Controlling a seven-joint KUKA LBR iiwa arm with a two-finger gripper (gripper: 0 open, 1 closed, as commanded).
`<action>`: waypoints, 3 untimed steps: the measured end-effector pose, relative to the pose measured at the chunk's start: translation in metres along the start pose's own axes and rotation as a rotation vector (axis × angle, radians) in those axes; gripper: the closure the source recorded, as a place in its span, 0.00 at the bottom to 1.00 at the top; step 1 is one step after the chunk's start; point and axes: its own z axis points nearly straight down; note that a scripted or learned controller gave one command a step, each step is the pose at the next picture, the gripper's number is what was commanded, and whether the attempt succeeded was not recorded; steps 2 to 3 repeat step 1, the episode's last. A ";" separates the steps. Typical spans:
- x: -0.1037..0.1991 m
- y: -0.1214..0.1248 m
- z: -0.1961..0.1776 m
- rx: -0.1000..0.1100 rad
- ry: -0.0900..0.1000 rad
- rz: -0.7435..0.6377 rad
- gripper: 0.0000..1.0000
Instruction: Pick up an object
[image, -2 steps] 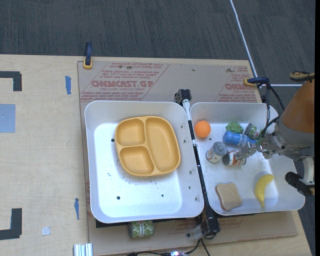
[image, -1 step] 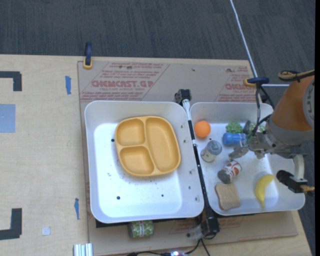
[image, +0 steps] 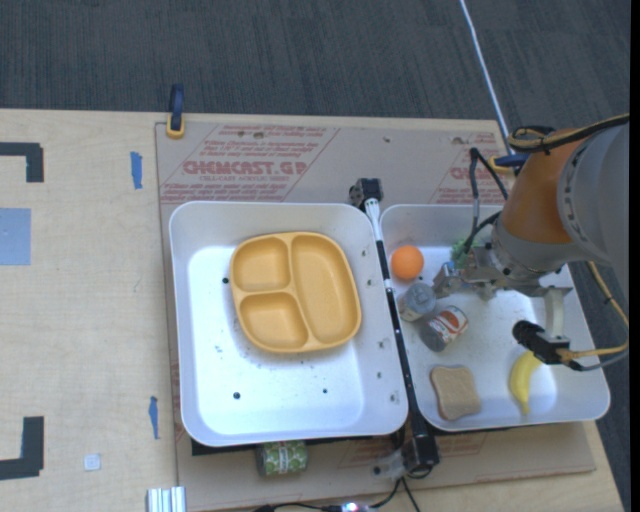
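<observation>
The right bin (image: 580, 405) holds an orange ball (image: 407, 262), a grey lump (image: 417, 300), a small grey can with an orange and white label (image: 446, 326), a slice of bread (image: 456, 391) and a banana (image: 522, 381). My gripper (image: 447, 283) hangs low over this bin's middle. It is just right of the grey lump and above the can. A small green thing (image: 462, 246) peeks out behind the gripper, mostly hidden. The orange-banded wrist (image: 535, 200) covers the bin's back right part.
A yellow three-part plate (image: 296, 291) lies in the left bin (image: 200, 400). A raised rim (image: 388, 310) divides the two bins. A green can (image: 283, 458) lies on the bench in front of the left bin.
</observation>
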 end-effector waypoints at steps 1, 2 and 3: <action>0.009 -0.044 -0.003 -0.005 -0.010 0.008 0.00; 0.009 -0.044 -0.003 -0.005 -0.010 0.008 0.00; 0.009 -0.044 -0.003 -0.005 -0.010 0.008 0.00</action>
